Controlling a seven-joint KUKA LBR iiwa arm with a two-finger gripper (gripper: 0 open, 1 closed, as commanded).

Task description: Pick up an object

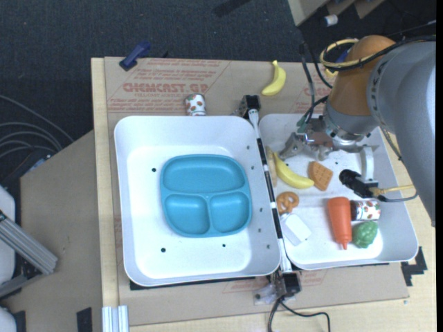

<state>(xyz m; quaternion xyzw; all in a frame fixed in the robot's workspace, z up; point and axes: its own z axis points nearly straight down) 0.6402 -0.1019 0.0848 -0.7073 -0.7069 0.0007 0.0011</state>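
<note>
Banana (292, 176), yellow, curved, lying in right bin (398, 244) beside brown cracker (320, 175), near pretzel (286, 201). Gripper (304, 144) just above banana's upper end; fingers' state impossible to tell. Blue tray (205, 194) in left bin (135, 241).

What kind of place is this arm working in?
Likely a robotics lab pick-and-place bench: two shallow white bins on a cardboard-covered bench, toy food such as a yellow plastic banana, loose cables on dark carpet.
</note>
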